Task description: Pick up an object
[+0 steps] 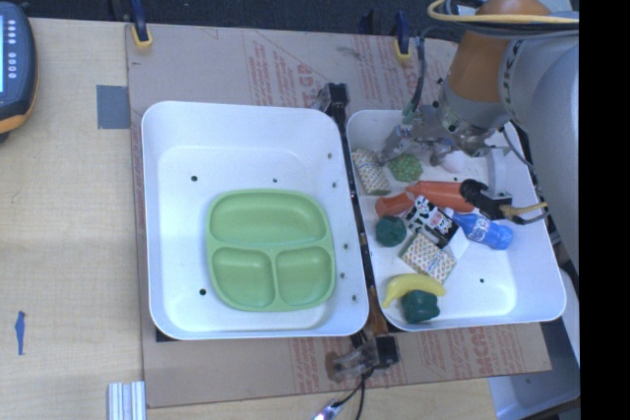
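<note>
Cardboard (246, 64) under two white bins (167, 128)

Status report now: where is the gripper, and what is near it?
Gripper low over right bin, far end. Green toy just beside it. Nothing seen held.

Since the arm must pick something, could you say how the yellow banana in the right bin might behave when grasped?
The yellow banana is curved and smooth-looking, so it may slip or swivel between fingers. It looks like a small toy, so probably light. It touches the dark green piece, which would likely shift too if the banana is pushed.
</note>
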You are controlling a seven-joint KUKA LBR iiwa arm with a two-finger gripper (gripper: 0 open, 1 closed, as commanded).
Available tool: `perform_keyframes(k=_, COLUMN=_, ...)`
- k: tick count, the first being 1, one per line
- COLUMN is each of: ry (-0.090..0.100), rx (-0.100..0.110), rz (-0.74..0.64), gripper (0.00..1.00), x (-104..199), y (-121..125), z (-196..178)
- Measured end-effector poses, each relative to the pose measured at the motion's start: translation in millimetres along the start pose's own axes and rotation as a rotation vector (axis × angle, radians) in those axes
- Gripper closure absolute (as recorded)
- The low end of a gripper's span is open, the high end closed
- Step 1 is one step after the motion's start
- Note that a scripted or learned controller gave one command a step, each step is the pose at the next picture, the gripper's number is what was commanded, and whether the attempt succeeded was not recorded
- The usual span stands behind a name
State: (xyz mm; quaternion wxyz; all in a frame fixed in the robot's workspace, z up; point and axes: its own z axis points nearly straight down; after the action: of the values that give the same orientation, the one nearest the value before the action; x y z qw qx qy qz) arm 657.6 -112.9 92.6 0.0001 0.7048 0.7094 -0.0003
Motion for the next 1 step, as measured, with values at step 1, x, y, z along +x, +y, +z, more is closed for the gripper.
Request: perform_keyframes(k=1, ry=0.0, rx=0.007, rz=0.003, gripper=0.0, x=2.9, y=-54.8, z=1.0)
